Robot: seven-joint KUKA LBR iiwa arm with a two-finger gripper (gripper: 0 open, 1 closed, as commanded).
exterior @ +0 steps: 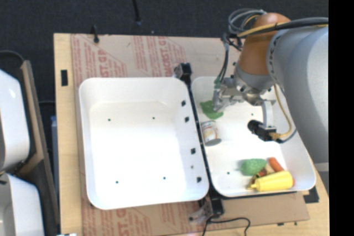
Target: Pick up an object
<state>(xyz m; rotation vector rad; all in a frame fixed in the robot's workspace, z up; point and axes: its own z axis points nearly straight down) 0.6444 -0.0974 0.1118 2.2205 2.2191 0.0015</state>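
Red mirrored lettering marks the cardboard [133,58]; the hand [217,101], grip unclear, touches a green object [211,109].

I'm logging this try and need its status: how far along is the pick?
Done: the arm has reached into the right bin and the gripper sits low over the green thing at the far left corner. In hand: nothing visibly gripped. Left: gripping and lifting it. The small jar, green lump, yellow bottle and orange piece lie untouched.
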